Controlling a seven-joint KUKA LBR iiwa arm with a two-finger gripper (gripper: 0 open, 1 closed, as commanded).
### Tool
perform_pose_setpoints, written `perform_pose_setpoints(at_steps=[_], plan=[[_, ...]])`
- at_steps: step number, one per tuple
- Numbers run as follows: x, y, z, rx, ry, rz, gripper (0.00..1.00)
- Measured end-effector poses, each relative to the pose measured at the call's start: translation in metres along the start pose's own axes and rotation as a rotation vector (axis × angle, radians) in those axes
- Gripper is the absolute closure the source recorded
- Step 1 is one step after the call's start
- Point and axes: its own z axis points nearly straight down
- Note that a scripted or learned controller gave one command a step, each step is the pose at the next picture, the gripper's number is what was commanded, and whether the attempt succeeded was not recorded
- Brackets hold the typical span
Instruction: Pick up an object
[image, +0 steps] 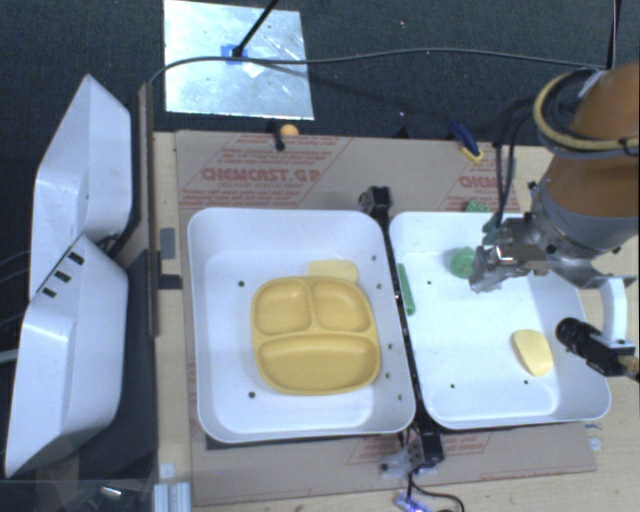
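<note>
The brown sheet (262, 172) reads "CHEMCAST GP", possibly; whether the claw (487, 278) is spread, I cannot tell.

Bright, even light; soft focus

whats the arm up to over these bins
A KUKA arm reaches into the right bin, with its end effector low beside a small green object near the bin's back. A pale yellow piece lies closer to the front. The left bin holds a yellow divided tray. Nothing is visibly gripped.
</note>
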Motion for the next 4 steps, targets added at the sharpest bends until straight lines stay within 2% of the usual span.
perform_pose_setpoints(at_steps=[1,2,3,4], plan=[[-0.002,0.000,-0.008,0.003,-0.001,0.003,1.00],[0.032,-0.020,-0.040,0.002,0.000,0.001,1.00],[0.093,0.011,-0.095,0.001,0.001,-0.001,1.00],[0.093,0.008,-0.079,0.005,-0.001,0.043,1.00]])
